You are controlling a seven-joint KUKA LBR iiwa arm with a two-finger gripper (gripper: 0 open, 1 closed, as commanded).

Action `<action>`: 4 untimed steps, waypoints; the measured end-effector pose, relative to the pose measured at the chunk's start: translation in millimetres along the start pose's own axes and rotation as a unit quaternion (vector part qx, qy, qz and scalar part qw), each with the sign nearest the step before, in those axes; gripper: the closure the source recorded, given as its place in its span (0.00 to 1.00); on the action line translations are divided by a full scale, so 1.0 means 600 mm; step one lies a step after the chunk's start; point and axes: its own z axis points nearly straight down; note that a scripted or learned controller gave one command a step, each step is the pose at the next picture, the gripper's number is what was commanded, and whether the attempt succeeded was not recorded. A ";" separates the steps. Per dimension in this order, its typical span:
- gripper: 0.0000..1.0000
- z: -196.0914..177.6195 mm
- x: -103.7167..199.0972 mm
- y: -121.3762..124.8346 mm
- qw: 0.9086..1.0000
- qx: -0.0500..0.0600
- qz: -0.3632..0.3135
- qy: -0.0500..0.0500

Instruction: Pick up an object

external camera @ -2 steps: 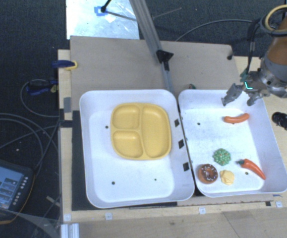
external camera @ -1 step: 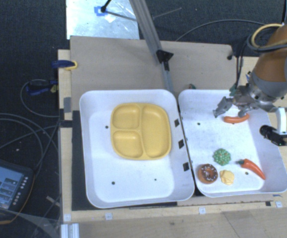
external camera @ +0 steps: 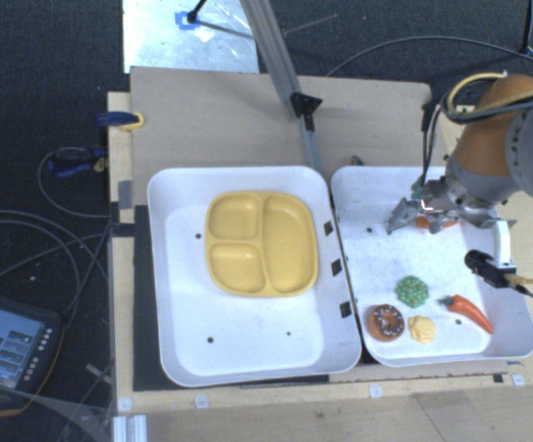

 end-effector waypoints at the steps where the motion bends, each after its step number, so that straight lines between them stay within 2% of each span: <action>1: 0.00 0.024 0.000 0.001 1.000 -0.002 0.000 -0.001; 2: 1.00 0.004 0.000 0.003 1.000 -0.004 0.000 -0.001; 4: 1.00 -0.213 0.005 0.015 1.000 -0.007 -0.004 -0.001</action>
